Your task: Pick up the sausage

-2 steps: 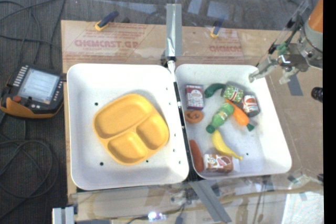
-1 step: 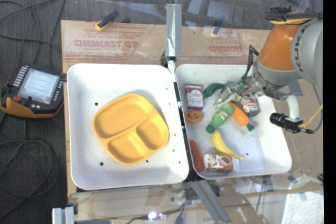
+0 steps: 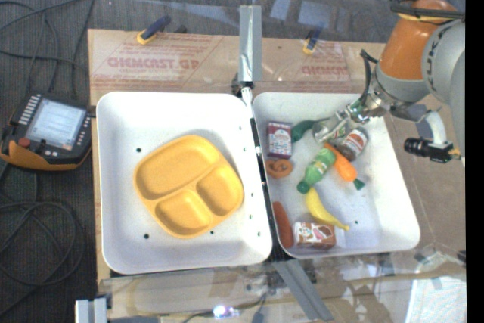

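Below, two white bins sit side by side on a bench, with the arm (image 3: 423,49) reaching in over the right one.

Largest first: the left bin (image 3: 121,125) carries a yellow three-part tray (image 3: 189,184), and the right bin (image 3: 397,185) holds the clutter. Behind both lies a board (image 3: 151,63) with faint reddish lettering too washed out to read (the start looks like "CHEM"). The gripper (image 3: 342,123) hangs low at the right bin's far side, just above a small can (image 3: 354,141); whether it is parted or clenched I cannot tell. The sausage (image 3: 283,224) lies along the right bin's near left wall, touching a small carton (image 3: 314,235), well apart from the gripper. Nearby are a banana (image 3: 321,209), a green bottle (image 3: 316,170), a carrot (image 3: 344,165) and a dark red box (image 3: 279,138) whose label is illegible.
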